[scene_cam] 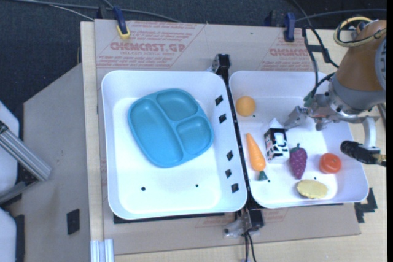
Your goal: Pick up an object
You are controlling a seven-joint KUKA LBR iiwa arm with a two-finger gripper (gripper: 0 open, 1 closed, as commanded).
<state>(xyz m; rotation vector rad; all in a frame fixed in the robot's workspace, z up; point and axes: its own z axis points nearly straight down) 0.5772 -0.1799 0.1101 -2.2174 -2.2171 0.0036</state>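
**Gripper low over the right bin, nothing picked yet**

Right, the arm reaches in from the right and the gripper hangs low in the right bin, its black-and-white tip just beside the carrot and close to the purple grapes. Nothing sits visibly between the fingers, so I judge this as the approach or descent stage of the pick, not a lift. Whether the hand is wide or narrow, I cannot tell; the tip reads as one dark patterned block from this slant.

The candidates all lie in that right bin: the orange ball up near the divider, the carrot along the left wall, the grapes in the middle, a red tomato to the right, and a yellow lemon-like piece at the near edge. The left bin carries a blue divided plate, well apart from the action.

Next, as I read it, the move calls for settling on one piece, carrot or grapes being nearest, centring over it and closing cleanly before rising.

Hard to make out: the fingers themselves, whether the tip touches the bin floor, and the wrist linkage, which blurs into grey metal. The arm's upper part is cut off at the frame's right.
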